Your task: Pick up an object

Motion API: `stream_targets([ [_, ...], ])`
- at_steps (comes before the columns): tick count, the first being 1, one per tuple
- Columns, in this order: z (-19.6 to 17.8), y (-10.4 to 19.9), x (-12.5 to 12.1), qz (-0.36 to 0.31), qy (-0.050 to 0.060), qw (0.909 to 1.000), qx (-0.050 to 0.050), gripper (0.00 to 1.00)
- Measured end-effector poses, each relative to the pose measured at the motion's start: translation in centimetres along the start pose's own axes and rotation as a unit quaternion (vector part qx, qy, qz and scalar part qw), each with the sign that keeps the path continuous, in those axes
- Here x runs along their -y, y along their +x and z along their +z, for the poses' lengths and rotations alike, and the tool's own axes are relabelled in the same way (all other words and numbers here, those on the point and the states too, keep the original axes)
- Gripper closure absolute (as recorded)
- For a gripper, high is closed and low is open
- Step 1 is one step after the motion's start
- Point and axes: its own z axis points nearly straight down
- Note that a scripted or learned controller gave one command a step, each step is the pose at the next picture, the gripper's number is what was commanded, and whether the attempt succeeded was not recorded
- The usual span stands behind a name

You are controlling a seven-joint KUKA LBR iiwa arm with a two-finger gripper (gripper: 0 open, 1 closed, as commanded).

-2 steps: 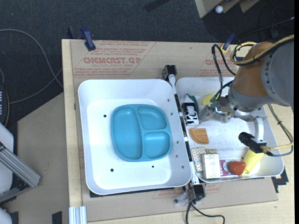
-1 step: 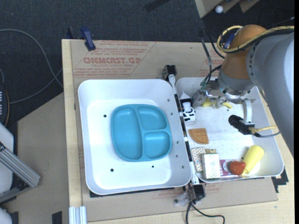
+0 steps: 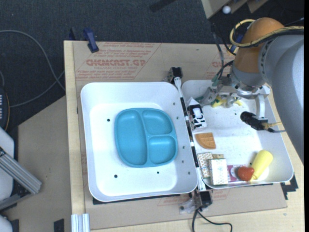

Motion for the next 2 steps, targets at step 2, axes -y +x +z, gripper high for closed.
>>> stream_targets([
  [2, -10.3, 4.9, 0.1, -0.002, -0.01, 0.9999, 0.001, 0.0],
])
